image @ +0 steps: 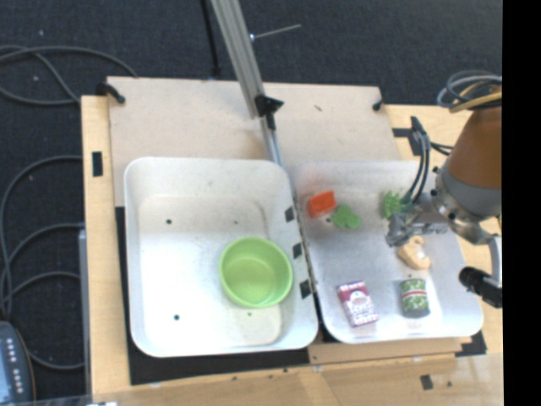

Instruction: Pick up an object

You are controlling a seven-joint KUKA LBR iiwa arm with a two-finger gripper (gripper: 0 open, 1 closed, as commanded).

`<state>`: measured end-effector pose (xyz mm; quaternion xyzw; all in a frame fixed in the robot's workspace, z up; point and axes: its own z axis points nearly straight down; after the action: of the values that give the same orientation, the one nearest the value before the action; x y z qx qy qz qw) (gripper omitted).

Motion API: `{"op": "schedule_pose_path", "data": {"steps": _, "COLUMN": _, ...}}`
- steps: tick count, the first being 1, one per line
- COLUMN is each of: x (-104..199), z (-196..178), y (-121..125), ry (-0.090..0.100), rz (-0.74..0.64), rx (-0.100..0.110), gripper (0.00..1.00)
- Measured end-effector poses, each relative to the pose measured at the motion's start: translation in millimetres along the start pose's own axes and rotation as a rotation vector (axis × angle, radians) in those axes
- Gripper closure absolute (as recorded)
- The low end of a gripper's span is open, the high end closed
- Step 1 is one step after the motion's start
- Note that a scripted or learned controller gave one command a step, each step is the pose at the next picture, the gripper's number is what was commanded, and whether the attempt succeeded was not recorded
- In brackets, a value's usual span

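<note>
The right bin (439, 320) holds an orange block (321, 203), a small green piece (345, 219), a leafy green toy (392, 203), a tan rounded object (413, 254), a red and white carton (357, 303) and a green can (413, 298). My gripper (401, 230) hangs low over the bin's right part, just above the tan object and beside the leafy green toy. I see nothing held between its fingers. The arm comes in from the right with its orange band (478, 146) above the wrist.
A light green bowl (256, 271) sits in the left bin (169, 227) toward its near right corner. A metal post (241, 49) rises slanted from behind the bins. Cables lie on the dark floor at left.
</note>
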<state>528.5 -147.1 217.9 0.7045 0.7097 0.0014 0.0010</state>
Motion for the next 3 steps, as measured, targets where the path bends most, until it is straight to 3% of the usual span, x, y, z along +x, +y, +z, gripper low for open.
{"op": "schedule_pose_path", "data": {"steps": 2, "x": 93, "z": -19, "y": 25, "ry": 0.001, "rz": 0.0, "rx": 0.001, "gripper": 1.0}}
{"op": "schedule_pose_path", "data": {"steps": 3, "x": 138, "z": -15, "y": 53, "ry": 0.001, "rz": 0.0, "rx": 0.001, "gripper": 1.0}}
